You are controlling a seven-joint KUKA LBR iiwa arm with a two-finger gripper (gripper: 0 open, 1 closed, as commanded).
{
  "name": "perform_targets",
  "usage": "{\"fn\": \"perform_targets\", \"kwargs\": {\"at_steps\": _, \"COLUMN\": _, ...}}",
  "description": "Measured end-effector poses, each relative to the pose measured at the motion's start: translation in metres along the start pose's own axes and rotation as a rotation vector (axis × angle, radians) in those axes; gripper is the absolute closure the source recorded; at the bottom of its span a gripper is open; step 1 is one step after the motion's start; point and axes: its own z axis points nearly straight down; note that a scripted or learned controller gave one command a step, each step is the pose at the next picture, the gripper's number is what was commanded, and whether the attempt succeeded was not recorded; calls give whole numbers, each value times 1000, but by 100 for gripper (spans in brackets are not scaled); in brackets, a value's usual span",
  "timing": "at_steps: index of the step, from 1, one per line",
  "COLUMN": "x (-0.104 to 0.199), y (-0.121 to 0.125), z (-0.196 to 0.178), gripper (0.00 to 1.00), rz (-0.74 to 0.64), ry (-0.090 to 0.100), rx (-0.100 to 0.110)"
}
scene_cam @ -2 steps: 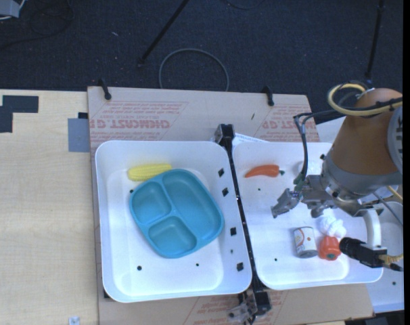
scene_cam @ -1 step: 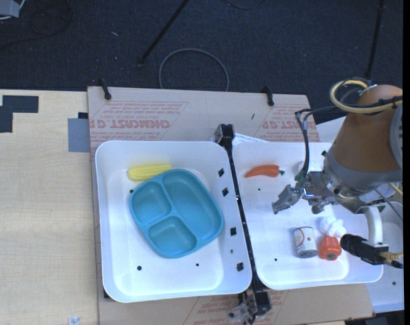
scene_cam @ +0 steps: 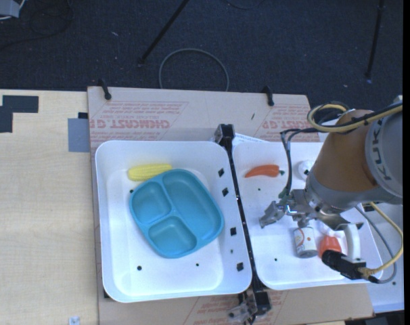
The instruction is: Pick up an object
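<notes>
Seen from above at a slant, two shallow white bins sit side by side on a pale surface (scene_cam: 36, 202). The left bin (scene_cam: 117, 263) takes up the middle of the frame and holds a blue divided plate (scene_cam: 174, 212), with a yellow corn cob (scene_cam: 149, 172) just beyond it toward the upper left. The right bin (scene_cam: 272, 263) fills the lower right, and my arm (scene_cam: 350, 158), grey with an orange band, reaches over it from the right edge.

My hand (scene_cam: 276, 212) hangs low over the middle of the right bin, pointing left toward the divider between the bins. Its metal tip is small and dark against the white floor, and I cannot tell whether it is parted or closed; nothing visibly sits in it.

Three things lie nearby. An orange carrot (scene_cam: 262, 171) rests toward the upper part of this bin, a little above my hand. A small can (scene_cam: 303, 242) stands just below and right of it. Beside the can, partly under my wrist, is a red and white object (scene_cam: 333, 241) I cannot identify.

By my judgement I am in the approach step, with nothing picked up yet. The next move calls for choosing one target, likely the can or the carrot, centring over it, lowering and closing.
</notes>
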Motion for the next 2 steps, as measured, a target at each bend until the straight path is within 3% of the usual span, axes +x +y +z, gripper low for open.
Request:
{"fn": "perform_targets", "kwargs": {"at_steps": 1, "x": 1, "y": -1, "z": 54, "gripper": 0, "rz": 0, "ry": 0, "rx": -1}}
{"fn": "perform_targets", "kwargs": {"at_steps": 2, "x": -1, "y": -1, "z": 41, "gripper": 100, "rz": 8, "ry": 0, "rx": -3}}
